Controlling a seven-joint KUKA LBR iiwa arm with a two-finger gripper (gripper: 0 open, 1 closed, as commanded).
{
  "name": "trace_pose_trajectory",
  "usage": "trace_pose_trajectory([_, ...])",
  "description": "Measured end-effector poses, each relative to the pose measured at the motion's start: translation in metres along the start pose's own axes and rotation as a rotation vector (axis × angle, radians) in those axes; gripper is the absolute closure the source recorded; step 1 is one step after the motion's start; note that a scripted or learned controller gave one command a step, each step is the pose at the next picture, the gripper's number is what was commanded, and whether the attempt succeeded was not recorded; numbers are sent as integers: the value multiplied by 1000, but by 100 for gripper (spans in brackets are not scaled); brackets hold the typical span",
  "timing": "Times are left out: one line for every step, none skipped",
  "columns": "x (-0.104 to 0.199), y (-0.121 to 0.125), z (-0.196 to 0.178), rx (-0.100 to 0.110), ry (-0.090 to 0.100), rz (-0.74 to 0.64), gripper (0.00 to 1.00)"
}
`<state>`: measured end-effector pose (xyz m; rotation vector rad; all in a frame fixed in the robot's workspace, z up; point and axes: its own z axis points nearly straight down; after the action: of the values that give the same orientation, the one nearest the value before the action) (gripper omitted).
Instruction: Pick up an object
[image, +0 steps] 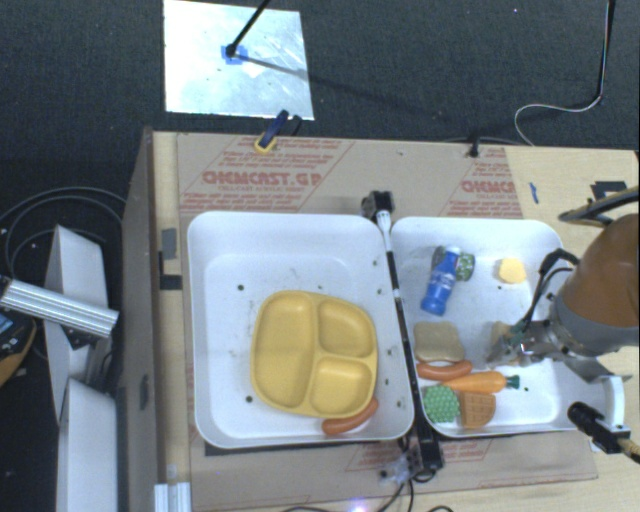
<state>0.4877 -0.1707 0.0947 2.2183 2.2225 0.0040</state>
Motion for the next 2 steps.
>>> trace_pose_trajectory([50, 17, -99, -2, -1, -2, 100])
trace_pose_trajectory([50, 17, -99, 0, -1, -1, 0])
